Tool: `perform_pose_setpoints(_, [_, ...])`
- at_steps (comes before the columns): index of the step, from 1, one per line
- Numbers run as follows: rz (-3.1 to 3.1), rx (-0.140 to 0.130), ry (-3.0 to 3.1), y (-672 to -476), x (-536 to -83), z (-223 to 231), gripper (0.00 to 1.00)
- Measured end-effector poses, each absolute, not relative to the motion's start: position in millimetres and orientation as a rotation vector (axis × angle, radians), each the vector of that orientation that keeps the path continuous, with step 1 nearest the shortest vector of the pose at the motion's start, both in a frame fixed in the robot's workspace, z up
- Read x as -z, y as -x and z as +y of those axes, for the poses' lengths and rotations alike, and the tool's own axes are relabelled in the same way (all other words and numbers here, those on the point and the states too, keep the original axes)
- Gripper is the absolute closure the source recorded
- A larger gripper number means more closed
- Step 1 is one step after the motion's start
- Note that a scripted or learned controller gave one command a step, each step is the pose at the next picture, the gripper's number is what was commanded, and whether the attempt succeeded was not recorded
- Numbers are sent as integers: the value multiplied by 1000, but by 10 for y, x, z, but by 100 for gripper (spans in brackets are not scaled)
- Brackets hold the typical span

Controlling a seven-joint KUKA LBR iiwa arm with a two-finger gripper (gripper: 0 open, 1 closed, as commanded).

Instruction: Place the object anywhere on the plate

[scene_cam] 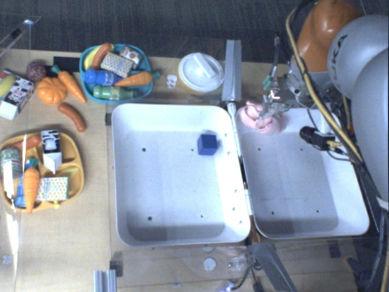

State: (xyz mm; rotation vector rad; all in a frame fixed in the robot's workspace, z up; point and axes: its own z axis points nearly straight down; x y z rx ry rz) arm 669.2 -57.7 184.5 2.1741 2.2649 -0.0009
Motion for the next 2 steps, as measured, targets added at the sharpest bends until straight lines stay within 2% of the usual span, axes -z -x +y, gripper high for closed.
perform_pose_setpoints(1, [2274, -2, -2164, -6703, -2248, -560, 100])
perform_pose_setpoints(2, [2664, -2, -1663, -6472, -2147, -99, 100])
